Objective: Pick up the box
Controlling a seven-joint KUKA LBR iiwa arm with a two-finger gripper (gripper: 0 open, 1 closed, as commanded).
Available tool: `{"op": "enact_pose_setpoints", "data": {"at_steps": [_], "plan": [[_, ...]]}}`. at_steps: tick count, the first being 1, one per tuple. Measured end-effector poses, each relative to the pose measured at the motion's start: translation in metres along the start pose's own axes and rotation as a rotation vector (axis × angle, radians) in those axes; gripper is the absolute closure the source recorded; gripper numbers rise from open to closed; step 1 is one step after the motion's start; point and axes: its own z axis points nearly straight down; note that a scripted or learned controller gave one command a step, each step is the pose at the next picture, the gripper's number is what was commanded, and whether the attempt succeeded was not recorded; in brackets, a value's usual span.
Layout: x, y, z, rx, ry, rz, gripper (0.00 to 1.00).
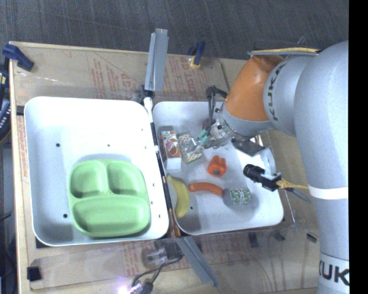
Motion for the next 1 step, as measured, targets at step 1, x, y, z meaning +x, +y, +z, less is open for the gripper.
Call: {"op": "enact_pose_setpoints", "data": {"at_steps": [1], "plan": [[0.1116,0.0076,-0.1522,0.008,0.012,-0.24,1.0]]}}
